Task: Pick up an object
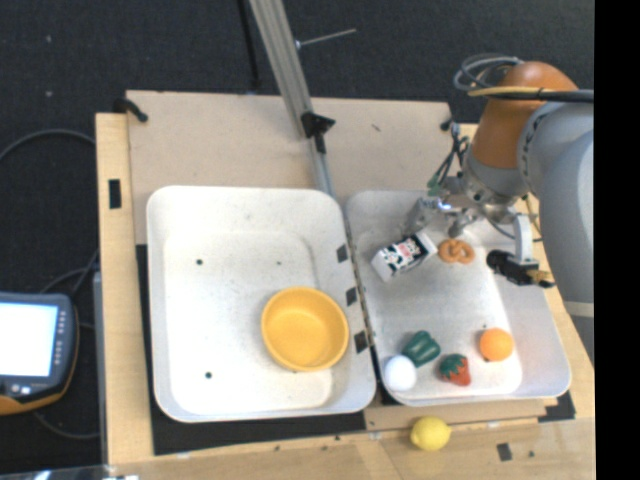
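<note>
- Gripper (441, 220) is positioned low over the right bin (530, 373), just beside a white-and-black carton (402, 255) and a pretzel-shaped toy (457, 252); its finger state cannot be told.
- Orange (495, 344), strawberry (456, 369), green pepper (421, 347) and white ball (400, 373) are grouped at the near end.
- Yellow bowl (304, 328) is seated in the left bin (200, 228).

White-black carton (402, 256) tilted in right bin (540, 368), beside brown pretzel (457, 252).
</note>
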Controlling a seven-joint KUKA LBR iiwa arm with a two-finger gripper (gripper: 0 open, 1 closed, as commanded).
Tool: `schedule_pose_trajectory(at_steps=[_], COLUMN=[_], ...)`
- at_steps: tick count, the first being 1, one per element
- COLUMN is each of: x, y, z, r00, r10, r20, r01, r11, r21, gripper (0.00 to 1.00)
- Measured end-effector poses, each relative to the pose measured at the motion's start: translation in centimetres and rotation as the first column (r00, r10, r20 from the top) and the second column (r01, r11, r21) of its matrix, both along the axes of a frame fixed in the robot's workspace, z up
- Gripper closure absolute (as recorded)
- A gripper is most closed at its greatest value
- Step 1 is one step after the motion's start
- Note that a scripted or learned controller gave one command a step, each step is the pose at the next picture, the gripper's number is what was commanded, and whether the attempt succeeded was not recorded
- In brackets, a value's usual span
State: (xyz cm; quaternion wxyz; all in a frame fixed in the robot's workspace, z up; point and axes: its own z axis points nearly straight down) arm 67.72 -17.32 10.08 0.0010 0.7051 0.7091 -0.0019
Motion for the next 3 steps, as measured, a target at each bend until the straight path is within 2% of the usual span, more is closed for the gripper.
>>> schedule_pose_trajectory(at_steps=[1, 2, 3], x=[0.1, 0.2, 0.2], y=[-0.1, 0.8, 0.1], z=[1.3, 7.1, 11.5], r00=[1.0, 1.0, 1.0], r10=[0.004, -0.001, -0.004], r20=[0.005, 0.01, 0.004], r01=[-0.004, 0.001, 0.004], r11=[1.0, 1.0, 1.0], r21=[-0.005, 0.004, 0.004], gripper=[1.0, 1.0, 1.0])
